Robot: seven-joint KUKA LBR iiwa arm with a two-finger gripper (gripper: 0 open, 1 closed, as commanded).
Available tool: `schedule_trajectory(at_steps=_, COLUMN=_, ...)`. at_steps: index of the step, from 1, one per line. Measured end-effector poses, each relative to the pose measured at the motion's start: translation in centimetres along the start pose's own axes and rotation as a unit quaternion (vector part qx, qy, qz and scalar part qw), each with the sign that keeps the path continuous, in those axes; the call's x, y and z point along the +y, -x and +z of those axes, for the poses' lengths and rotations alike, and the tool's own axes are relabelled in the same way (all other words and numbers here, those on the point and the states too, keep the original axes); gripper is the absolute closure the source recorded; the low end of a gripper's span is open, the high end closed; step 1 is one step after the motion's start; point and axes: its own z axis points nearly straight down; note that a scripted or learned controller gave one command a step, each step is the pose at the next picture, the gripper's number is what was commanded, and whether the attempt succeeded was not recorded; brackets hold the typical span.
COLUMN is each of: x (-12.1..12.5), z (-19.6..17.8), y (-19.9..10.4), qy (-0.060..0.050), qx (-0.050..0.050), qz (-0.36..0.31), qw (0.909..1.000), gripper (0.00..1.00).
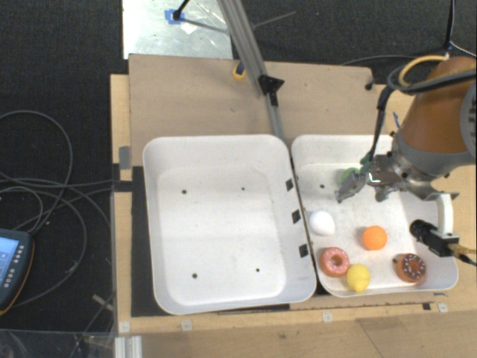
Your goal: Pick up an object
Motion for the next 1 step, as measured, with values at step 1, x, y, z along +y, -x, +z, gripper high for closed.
schedule_trajectory(at_steps=1, x=0.09, z=-0.22, y=0.03, qy=0.002, qx=0.000, qz=0.001, qw=1.0000, gripper=0.00)
